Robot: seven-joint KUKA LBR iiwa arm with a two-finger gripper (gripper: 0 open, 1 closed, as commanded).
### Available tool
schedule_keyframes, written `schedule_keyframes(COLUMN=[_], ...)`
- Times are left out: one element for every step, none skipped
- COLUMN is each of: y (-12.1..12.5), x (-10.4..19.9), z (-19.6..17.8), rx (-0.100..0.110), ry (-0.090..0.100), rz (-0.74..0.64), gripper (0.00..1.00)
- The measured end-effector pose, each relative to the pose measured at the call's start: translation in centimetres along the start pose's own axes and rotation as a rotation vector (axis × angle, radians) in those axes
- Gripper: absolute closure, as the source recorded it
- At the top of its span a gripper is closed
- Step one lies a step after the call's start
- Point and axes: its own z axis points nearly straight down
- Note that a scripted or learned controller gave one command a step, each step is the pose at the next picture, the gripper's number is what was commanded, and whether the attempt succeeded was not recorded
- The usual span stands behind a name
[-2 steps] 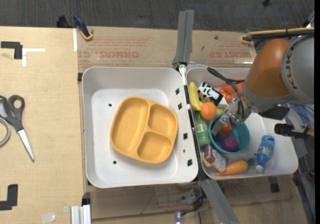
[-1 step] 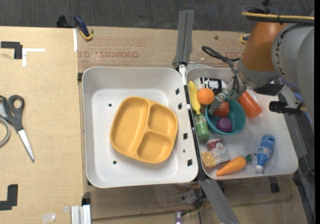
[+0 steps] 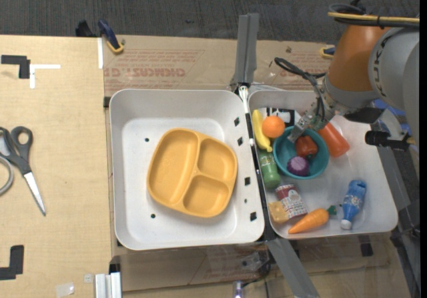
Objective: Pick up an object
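Jaws over teal bowl w/ red, purple fruit; grip state unclear.

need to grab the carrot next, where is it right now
The carrot lies at the near edge of the right bin, between the small can on its left and the blue bottle on its right.

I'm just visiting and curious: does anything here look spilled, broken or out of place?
Nothing looks spilled or broken. The toy food lies jumbled in the right white bin, some inside a teal round bowl, while the yellow divided plate sits skewed in the left white bin.
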Motion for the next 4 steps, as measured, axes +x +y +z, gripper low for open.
schedule_keyframes(y=[-4.1, -5.0, -10.2, -16.7], x=[-5.9, 1.0, -4.5, 1.6], z=[-6.9, 0.7, 0.4, -0.3], rx=[-0.013, -0.016, -0.023, -0.036], ry=[0.014, 0.006, -0.006, -0.051], rz=[-0.419, -0.409, -0.744, -0.54], gripper=[1.0, 1.0, 1.0, 1.0])
